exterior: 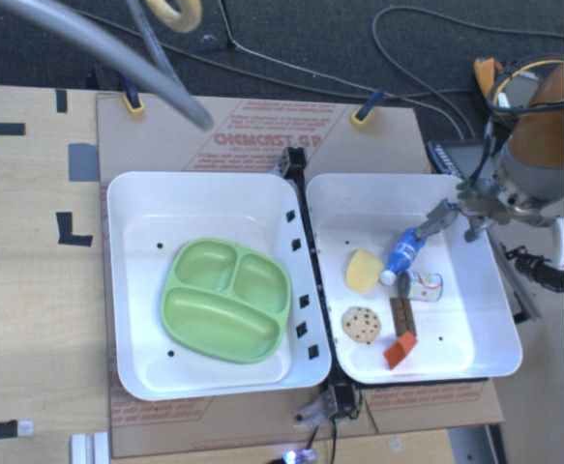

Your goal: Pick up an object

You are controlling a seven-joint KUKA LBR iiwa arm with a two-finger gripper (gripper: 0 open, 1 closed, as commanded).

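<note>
1. Two white bins sit side by side. We start at their near rims, at 6 o'clock in the view. A black clip joins the left bin point(117, 259) and the right bin point(499, 356) along their shared wall.
2. Nearest in the right bin, a red block point(399, 350) lies at about 6 o'clock on its floor. It touches the lower end of a brown bar point(400, 312). A round biscuit point(362, 325) sits at 7 o'clock, close to the shared wall.
3. Open floor in the right bin runs along its 3 to 5 o'clock side, between the cluster and the right rim.
4. A green divided plate point(226, 300) takes up most of the left bin's floor. Bare strips are left along the 9 and 12 o'clock walls.
5. Mid-bin on the right, a yellow piece point(363, 271) lies at 9 o'clock. A small white item point(427, 285) is just beside the bar's upper end.
6. A blue bottle point(403, 253) with a white cap lies tilted, with the cap toward 7 o'clock and the base toward 1 o'clock.
7. The gripper point(451, 230) hangs over the right bin's 1 to 2 o'clock corner. Its jaws are spread apart, and we see nothing between them. One fingertip is just beside the bottle's far end, and we cannot tell whether they touch.
8. Farthest off, a cardboard sheet point(262, 133) underlies both bins, and cables cross the dark floor beyond it.
</note>
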